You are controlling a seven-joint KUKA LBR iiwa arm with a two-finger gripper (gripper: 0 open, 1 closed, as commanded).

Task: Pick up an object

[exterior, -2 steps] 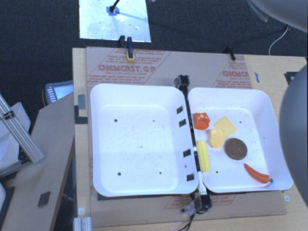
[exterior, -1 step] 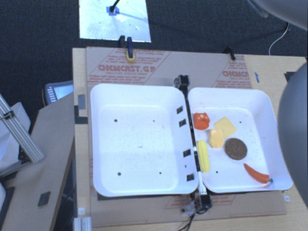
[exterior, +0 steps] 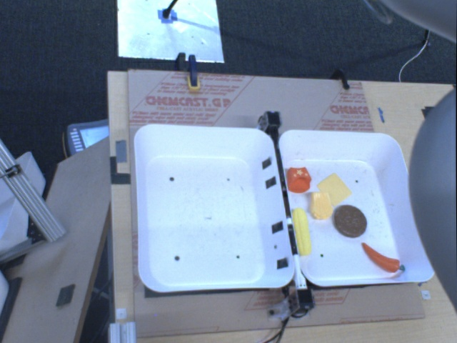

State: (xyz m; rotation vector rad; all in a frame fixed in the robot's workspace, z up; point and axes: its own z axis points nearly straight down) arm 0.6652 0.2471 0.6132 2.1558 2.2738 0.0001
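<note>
The right bin [exterior: 378,148] holds several small objects. A red-orange piece [exterior: 298,179] lies near its left wall. Beside it are a pale yellow wedge [exterior: 334,189] and a smaller yellow chunk [exterior: 321,206]. A brown round disc [exterior: 350,221] sits in the middle. A yellow corn cob [exterior: 302,231] lies along the divider. A red chili pepper [exterior: 380,257] rests near the front right corner. The grey arm [exterior: 434,191] looms blurred along the right edge and at the top right.
The left bin [exterior: 150,148] stands beside the right one on a cardboard-covered bench [exterior: 214,98]. A shiny metal plate [exterior: 168,20] lies on the dark floor behind. A side table with an aluminium bar [exterior: 28,199] stands at the left.
</note>
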